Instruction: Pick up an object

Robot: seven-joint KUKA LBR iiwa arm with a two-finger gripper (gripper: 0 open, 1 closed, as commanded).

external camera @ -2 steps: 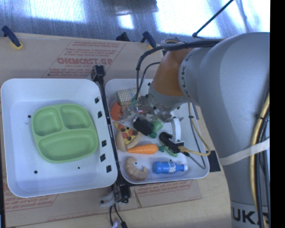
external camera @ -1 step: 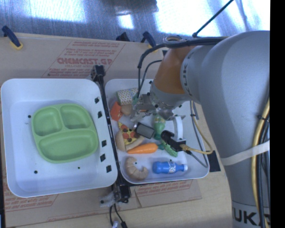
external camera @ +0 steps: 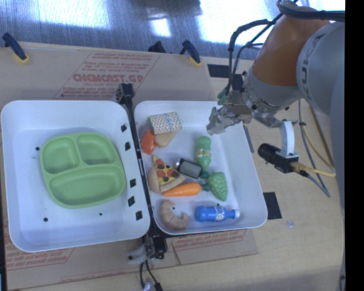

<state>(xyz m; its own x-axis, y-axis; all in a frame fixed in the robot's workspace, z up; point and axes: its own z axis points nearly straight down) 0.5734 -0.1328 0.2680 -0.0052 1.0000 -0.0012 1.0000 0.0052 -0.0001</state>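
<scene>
Green bottle (external camera: 203, 151) lies in right bin (external camera: 250, 162), long axis running near-to-far, just below-left of gripper (external camera: 217, 123) (hovering at bin's far-right part). Finger state: can't tell, nothing visibly held.

Cardboard sheet (external camera: 103, 71) on bench (glare beyond).
</scene>
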